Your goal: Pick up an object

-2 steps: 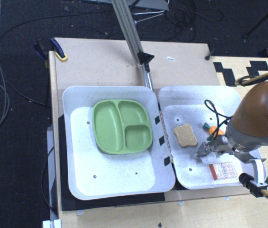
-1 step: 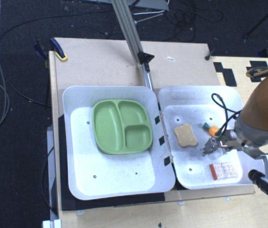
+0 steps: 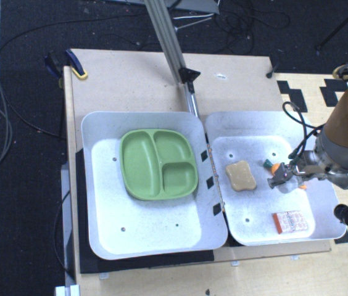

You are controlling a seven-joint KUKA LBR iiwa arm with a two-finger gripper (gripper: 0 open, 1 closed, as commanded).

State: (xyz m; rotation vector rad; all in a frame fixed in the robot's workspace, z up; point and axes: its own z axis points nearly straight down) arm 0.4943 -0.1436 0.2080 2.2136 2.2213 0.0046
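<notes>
Low over the right bin [image 3: 328, 227] hangs the claw [image 3: 280, 179], reaching in from the right on the grey arm [image 3: 340, 143] with its orange band. Whether its dark fingers stand wide or narrow I cannot tell; they blur into one small dark mass, and nothing shows clearly between them. Just at the claw's tip lie two small bits, an orange piece [image 3: 276, 167] and a green piece [image 3: 266, 163], touching or nearly touching each other (too small to name more closely).

Beside the claw, toward the middle of the right bin, lies a tan sponge [image 3: 240, 176]. It is a rough, rounded block with uneven edges, flat on the bin floor, its colour a dull sandy brown with a slightly speckled face. It sits apart from the claw, with bare white floor between them.

Nearer the front edge of the same bin lies a small packet [image 3: 290, 221], red along one side with a pale printed face, lying flat and a little askew. It is well apart from the sponge and below the claw.

In the left bin [image 3: 100, 227] sits a green plate [image 3: 159, 164], a rounded tray with three compartments: one long one on the left and two smaller ones on the right. It rests in the upper half of that bin, flat on the floor.

A grey metal pole [image 3: 168, 32] slants down from the top to the gap between the two bins.
</notes>
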